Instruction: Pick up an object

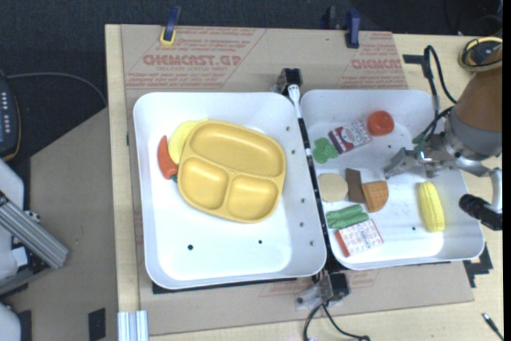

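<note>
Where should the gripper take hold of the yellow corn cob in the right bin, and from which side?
Grip the corn cob across its narrow middle, coming from above. It lies flat, long axis running near-to-far, with bare bin floor on both long sides for the fingers.

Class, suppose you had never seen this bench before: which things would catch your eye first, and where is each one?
The big yellow divided plate in the left bin stands out first, lying over an orange-red item at its left edge. Next come the small toy foods scattered in the right bin, such as the yellow corn cob and the red-orange ball. The gripper reaches in over that bin from the right.
</note>
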{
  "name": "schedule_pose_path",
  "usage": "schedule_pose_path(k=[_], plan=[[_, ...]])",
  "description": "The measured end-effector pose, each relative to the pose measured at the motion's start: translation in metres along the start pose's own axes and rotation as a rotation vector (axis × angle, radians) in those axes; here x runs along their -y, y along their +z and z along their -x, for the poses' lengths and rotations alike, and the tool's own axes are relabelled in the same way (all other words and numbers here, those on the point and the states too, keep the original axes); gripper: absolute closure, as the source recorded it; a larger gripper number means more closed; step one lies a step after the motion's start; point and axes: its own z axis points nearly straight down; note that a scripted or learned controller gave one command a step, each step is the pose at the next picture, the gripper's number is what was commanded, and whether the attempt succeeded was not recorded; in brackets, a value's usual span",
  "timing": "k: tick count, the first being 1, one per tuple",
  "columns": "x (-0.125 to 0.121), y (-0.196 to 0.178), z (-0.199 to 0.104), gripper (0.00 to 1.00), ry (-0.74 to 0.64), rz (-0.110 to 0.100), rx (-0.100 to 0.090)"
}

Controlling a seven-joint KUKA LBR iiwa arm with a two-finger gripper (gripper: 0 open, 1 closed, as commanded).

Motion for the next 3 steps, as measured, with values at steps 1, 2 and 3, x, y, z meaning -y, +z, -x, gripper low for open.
schedule_pose_path(k=[1,2,3], plan=[[-0.002,-0.014,0.001,1.0,-0.001,0.008,0.004],[0.001,-0.058,0.002,1.0,0.0,0.012,0.006],[-0.002,-0.101,0.002,1.0,-0.001,0.013,0.006]])
